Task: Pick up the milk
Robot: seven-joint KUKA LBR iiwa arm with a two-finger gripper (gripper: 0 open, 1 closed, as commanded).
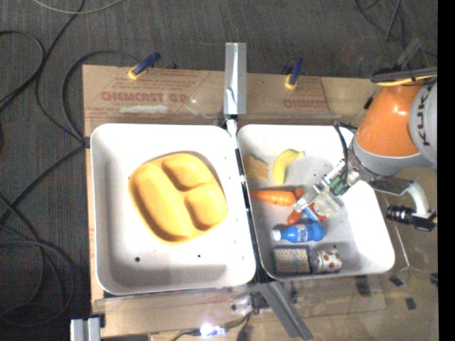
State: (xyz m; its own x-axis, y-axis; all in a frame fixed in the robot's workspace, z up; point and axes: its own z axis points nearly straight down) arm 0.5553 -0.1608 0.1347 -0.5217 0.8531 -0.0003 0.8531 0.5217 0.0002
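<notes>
The milk looks to be the small blue bottle [298, 233] with a white cap and a white label, lying on its side in the lower middle of the right bin [370, 251]. My gripper [316, 204] hangs low in that bin just above the bottle's right end, close to the tip of the carrot [276, 197]. The grey arm with its orange band [387, 130] comes in from the right. From this angle I cannot make out whether the gripper touches the bottle.
In the right bin a banana [286, 163] and a slice of bread [257, 169] lie at the back, and a grey textured block [291, 260] and a spotted can [327, 261] sit at the front. The left bin [114, 155] bears a yellow divided plate [179, 196].
</notes>
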